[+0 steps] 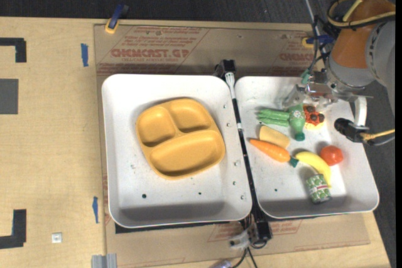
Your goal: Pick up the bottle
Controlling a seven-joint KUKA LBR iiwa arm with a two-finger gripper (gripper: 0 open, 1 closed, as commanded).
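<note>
The bottle (318, 187) lies in the right bin (358, 194), long axis near-to-far; the hand's (312, 97) state I cannot tell

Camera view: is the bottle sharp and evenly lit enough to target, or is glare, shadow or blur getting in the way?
Camera view: lighting is even and diffuse, with soft shadows only; the bottle near the right bin's front edge is small, its label unreadable but its outline clear; no strong glare on the white bins; the gripper area at the back is cluttered and slightly soft, so its detail is hard to read.
</note>
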